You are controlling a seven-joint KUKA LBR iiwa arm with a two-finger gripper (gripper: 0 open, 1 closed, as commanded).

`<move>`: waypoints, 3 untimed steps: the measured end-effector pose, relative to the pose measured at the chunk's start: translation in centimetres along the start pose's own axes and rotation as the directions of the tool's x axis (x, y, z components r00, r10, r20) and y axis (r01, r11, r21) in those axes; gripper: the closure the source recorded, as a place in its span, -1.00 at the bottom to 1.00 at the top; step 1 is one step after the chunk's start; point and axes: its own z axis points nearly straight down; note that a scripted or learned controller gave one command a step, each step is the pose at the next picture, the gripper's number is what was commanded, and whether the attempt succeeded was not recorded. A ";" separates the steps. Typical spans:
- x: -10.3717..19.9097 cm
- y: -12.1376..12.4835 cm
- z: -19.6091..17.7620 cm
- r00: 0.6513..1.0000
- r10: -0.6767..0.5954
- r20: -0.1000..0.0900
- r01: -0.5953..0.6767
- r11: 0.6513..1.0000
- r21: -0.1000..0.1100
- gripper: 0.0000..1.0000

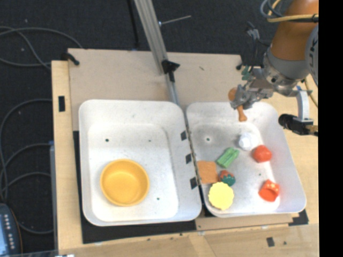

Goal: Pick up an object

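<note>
From above, the gripper (pixel 242 101) hangs over the far edge of the right bin (pixel 289 197) with a small orange thing (pixel 241 113) pinched between its closed fingers, lifted up so it clears the toys below. The arm (pixel 289 42) reaches in from the right, bent down at the wrist. The left bin (pixel 91 116) has a yellow bowl (pixel 125 182).

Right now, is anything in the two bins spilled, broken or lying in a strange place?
Nothing looks spilled or broken. The yellow bowl sits upright in the left bin. In the right bin, the brown square piece lies against the inner wall, which is slightly unusual.
</note>
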 end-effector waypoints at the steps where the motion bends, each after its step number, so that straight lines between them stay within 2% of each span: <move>1: 4.6 0.7 0.8 1.000 -0.002 -0.001 0.002 1.000 0.008 1.00; 3: 15.2 1.3 2.2 1.000 0.001 -0.002 -0.001 1.000 0.011 1.00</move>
